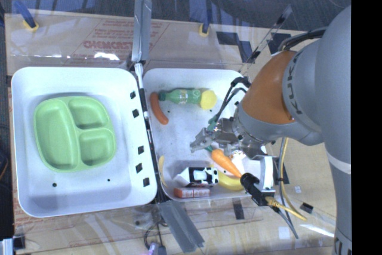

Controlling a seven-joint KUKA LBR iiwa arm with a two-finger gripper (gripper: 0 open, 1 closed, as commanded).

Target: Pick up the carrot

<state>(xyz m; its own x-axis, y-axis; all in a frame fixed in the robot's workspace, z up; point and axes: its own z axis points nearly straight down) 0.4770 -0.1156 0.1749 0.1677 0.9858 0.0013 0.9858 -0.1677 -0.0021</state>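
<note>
Grey two-finger gripper (210, 139) over right shallow white plastic bin (179, 77).
Fingers' state: can't tell. Tapered orange carrot (226, 162) lies just below gripper, btwn it & yellow banana (231, 183), near bin's front.

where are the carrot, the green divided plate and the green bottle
carrot (225, 162), camera view, middle of its orange body
green divided plate (45, 128), camera view, on its left rim
green bottle (182, 96), camera view, middle of its body

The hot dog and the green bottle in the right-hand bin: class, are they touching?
Apart. The camera view shows a strip of white bin floor between the hot dog and the green bottle, which lies to its right.
</note>
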